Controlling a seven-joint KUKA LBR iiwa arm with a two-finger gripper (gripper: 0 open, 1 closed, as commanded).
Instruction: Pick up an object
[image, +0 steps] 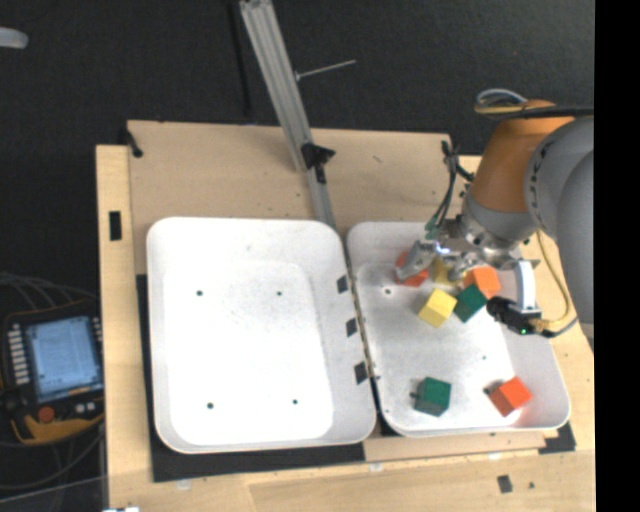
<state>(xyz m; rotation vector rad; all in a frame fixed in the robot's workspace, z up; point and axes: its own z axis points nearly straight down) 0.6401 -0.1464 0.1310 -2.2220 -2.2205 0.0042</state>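
Seen from above at a slant, a wooden tabletop (240, 165) carries two shallow white bins side by side; the left bin (245, 330) shows a bare white floor with four small dark dots; the right bin (465, 385) holds the blocks; the grey arm (565, 210) with its orange band (510, 165) reaches in from the right edge of the view and ends in the claw (447, 255), which hangs low over the upper part of the right bin; its metal parts blur together with the cables around it, so whether it is open or closed cannot be told, and nothing can be seen held in it; I count six blocks in the right bin: a yellow block (437, 307) near the middle; a green block (470, 303) touching the yellow one on its right; an orange block (485, 280) just above the green one, close under the wrist; a red-orange block (410, 265) at the upper left, just beside the claw and partly covered by it; a dark green block (432, 396) alone near the front rim; an orange-red block (509, 395) near the front right corner, well apart from the cluster; a slanted metal rail (285, 90) crosses the tabletop behind the bins; a small lit screen (60, 355) sits off the tabletop at the far left; the arm's upper body is cut off by the right edge of the view.
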